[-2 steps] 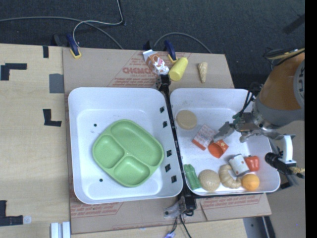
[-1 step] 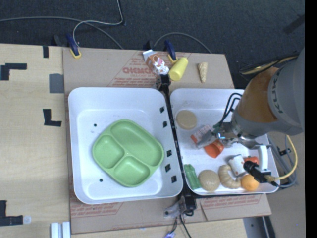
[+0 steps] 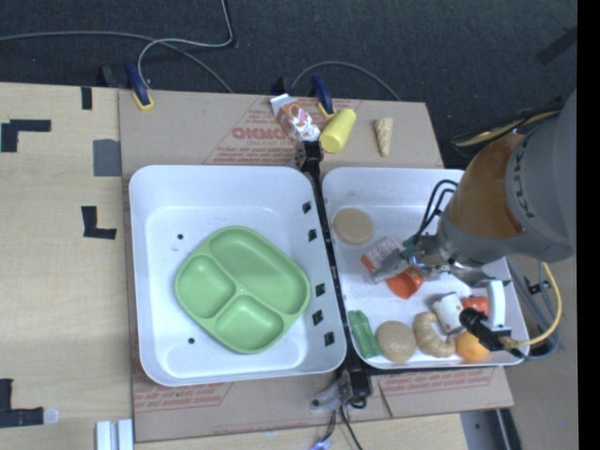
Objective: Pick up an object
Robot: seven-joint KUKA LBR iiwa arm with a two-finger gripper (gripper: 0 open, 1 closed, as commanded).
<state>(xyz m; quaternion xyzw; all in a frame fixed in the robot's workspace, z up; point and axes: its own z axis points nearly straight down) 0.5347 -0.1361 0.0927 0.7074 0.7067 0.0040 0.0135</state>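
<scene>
Two white bins are sitting side by side on the cardboard-covered bench. The left bin point(image 3: 150, 251) is holding a green divided plate point(image 3: 242, 289), lying flat and slightly turned, well apart from the arm.

Moving right, past the black divider, the right bin point(image 3: 412, 184) is carrying a scatter of small things: a green item point(image 3: 363, 334) lying against the near-left wall, a round tan disc point(image 3: 353, 226) toward the far side, a beige rounded lump point(image 3: 396, 340) near the front wall, a croissant-like pastry point(image 3: 434, 334) just beside it, and an orange ball point(image 3: 472, 347) in the near-right corner. A clear, crinkled packet point(image 3: 382, 254) and a red-orange piece point(image 3: 405, 284) are lying close together mid-bin.

The arm point(image 3: 511, 200) is reaching in from the right, its orange band bending down over the right bin, with the gripper point(image 3: 415, 254) hanging low just beside the packet and above the red-orange piece. Its fingertips are perhaps touching the packet, though the view is too blurred here, and I cannot tell how wide the hand is standing.

Beyond the bins, a small printed carton point(image 3: 292, 117), a yellow bottle point(image 3: 337, 129) and a tan cone point(image 3: 383, 136) are resting on the cardboard.
</scene>
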